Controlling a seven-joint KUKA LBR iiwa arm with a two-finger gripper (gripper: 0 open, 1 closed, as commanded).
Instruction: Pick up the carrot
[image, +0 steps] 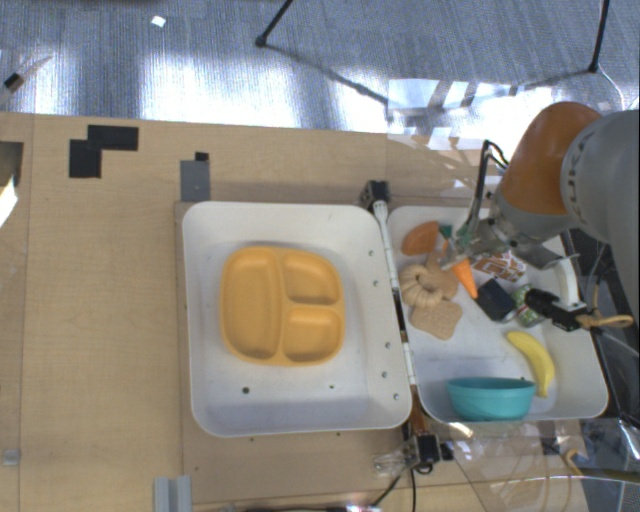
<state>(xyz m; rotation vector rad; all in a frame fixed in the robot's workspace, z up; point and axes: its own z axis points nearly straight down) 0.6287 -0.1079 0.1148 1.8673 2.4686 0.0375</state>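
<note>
Carrot (466, 277): small, orange, tapered, lying slantwise beside tool (468, 240).

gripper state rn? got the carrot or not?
Gripper: low in the right bin, right over the carrot. Open or closed cannot be told from this view, so no confirmed hold.

no text, labels or numbers legible

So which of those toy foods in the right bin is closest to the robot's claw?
The carrot: a small orange stick right below the gripper. The banana lies far lower, and the round orange piece sits off to its left.
</note>
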